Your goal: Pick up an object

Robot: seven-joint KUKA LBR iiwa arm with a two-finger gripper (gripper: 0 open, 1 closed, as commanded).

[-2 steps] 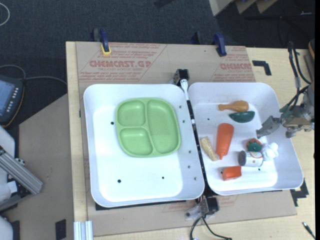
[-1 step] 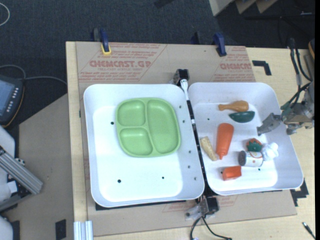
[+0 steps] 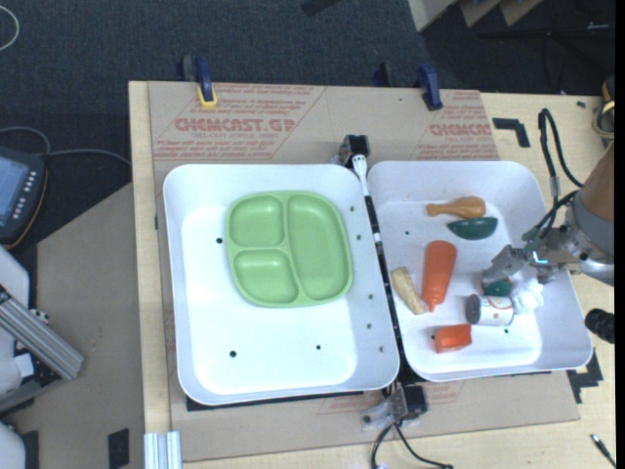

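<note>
Gripper point(image 3: 508, 270) sits low over the right bin point(image 3: 557, 345), near that bin's right side, with the arm coming in from view-right. Open or closed — cannot tell, that spot is too small and cluttered to read, and I cannot tell whether it holds anything.

Small teal piece point(image 3: 498, 287) is right at the gripper tip, touching or nearly so; can't separate the two. Grey-and-white item point(image 3: 485, 310) with red marks lies just below the gripper in the view, beside the teal piece. Orange-red block point(image 3: 452, 337) is further down and to view-left of the gripper, near the bin's front wall.

Orange cylinder point(image 3: 438, 272) is to view-left of the gripper and apart from it, lying roughly up-down in the view, slightly tilted. Beige piece point(image 3: 408, 291) is past the cylinder, further left and just beside it, close to the bin's left wall. Dark green piece point(image 3: 473, 228) is up and left of the gripper, near it. Tan drumstick point(image 3: 456, 206) is just above the green piece, touching or nearly.

Left bin point(image 3: 195, 360) is well apart from the gripper — it holds a green plate point(image 3: 289, 248) with three compartments, lying flat in the bin's upper half.
</note>
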